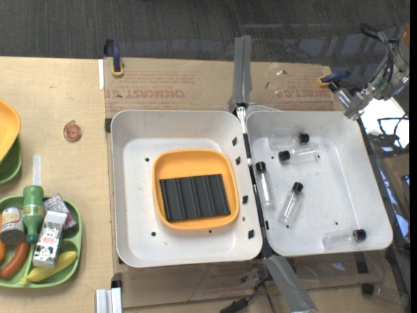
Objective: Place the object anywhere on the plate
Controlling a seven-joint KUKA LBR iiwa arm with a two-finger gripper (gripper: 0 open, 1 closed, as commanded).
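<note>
Pincer (352, 106) above the right white bin's (374, 175) far corner, grip state impossible to tell, five clear black-capped vials (291, 201) scattered inside, orange square plate (195, 189) in the left bin (130, 194)

five clear black-capped vials (290, 201) lie scattered in right bin; orange plate (195, 190) in left

1. Even, bright overhead light; both white bins (124, 175) read clean, near overexposed.
2. Shadows are soft and short, hugging the yellow plate (195, 165).
3. Harsh white glare burns out a patch at the right edge, beside the arm (381, 83).
4. Focus is fair; the clear vials (290, 201) stay faint and hard to outline.
</note>
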